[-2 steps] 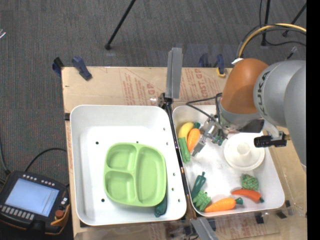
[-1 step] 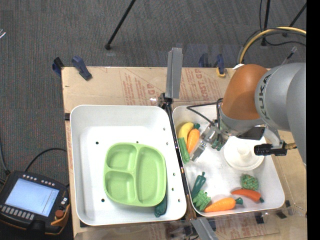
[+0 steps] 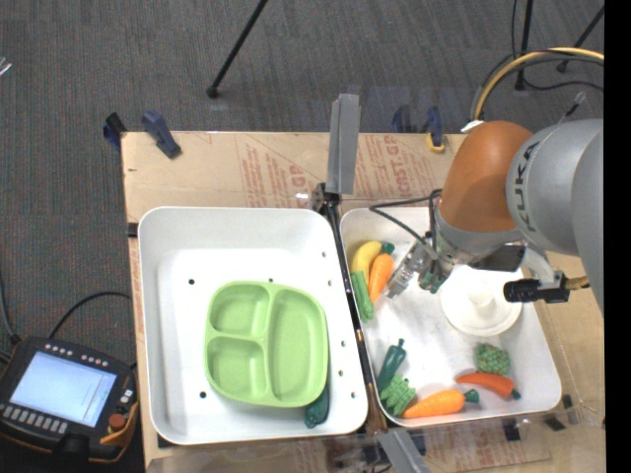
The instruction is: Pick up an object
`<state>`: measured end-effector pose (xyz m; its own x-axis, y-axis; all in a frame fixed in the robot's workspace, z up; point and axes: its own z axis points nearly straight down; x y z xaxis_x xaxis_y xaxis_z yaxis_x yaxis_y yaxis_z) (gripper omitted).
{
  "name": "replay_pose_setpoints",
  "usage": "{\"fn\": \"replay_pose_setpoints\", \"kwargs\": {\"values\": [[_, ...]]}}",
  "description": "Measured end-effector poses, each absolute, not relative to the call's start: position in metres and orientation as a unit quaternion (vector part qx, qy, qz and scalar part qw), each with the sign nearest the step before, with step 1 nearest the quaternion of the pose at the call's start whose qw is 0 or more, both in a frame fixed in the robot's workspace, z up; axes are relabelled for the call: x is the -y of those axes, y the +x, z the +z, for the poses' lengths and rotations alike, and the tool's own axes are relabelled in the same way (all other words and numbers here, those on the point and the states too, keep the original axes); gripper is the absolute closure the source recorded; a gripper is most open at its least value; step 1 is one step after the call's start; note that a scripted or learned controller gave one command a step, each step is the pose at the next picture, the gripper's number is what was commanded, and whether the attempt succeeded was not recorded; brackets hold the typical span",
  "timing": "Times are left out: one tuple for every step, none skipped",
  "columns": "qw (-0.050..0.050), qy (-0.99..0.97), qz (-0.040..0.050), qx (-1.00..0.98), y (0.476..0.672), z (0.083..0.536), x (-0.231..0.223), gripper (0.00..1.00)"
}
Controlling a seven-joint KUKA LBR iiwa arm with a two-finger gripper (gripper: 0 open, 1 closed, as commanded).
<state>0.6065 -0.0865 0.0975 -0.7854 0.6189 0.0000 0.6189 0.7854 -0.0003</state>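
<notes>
2 bins: a left bin (image 3: 158, 264) and a right bin (image 3: 547, 363), both shallow and white, sat side by side on the bench (image 3: 227, 166).
Arm: the grey KUKA arm (image 3: 552, 185) with its orange band (image 3: 478, 180) reached in from the right over the right bin.
Gripper: the gripper (image 3: 414, 274) hung over the upper left part of the right bin, just beside the banana; whether it was open or closed could not be told, and nothing showed between its fingers.
Banana: a yellow toy banana (image 3: 365, 255) lay in the right bin's upper left corner.
Carrot: an orange carrot (image 3: 381, 274) lay touching the banana.
Cucumber: a green piece (image 3: 362, 296) lay along the right bin's left wall, below the banana.
Bowl: a white round bowl (image 3: 480, 308) sat right of the gripper.
Front of right bin: a dark green pepper (image 3: 391, 361), a leafy green piece (image 3: 399, 394), 1 orange carrot with a green top (image 3: 439, 402), a red-orange piece (image 3: 485, 383) and a broccoli (image 3: 492, 359).
Left bin: a green 3-compartment plate (image 3: 266, 343), with a dark green item (image 3: 317, 411) at its lower right edge.
Pendant: a control pendant (image 3: 64, 394) lay at lower left.
</notes>
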Motion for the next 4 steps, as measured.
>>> {"fn": "replay_pose_setpoints", "kwargs": {"values": [[0.001, -0.327, 0.0001, 0.945, 0.606, 0.097, 0.086, 0.0], [0.0, -0.318, 0.0002, 0.948, 0.598, 0.087, 0.081, 0.0], [0.0, -0.317, 0.0, 0.949, 0.599, 0.098, 0.081, 1.0], [-0.005, -0.307, -0.0023, 0.952, 0.59, 0.193, 0.022, 1.0]]}}
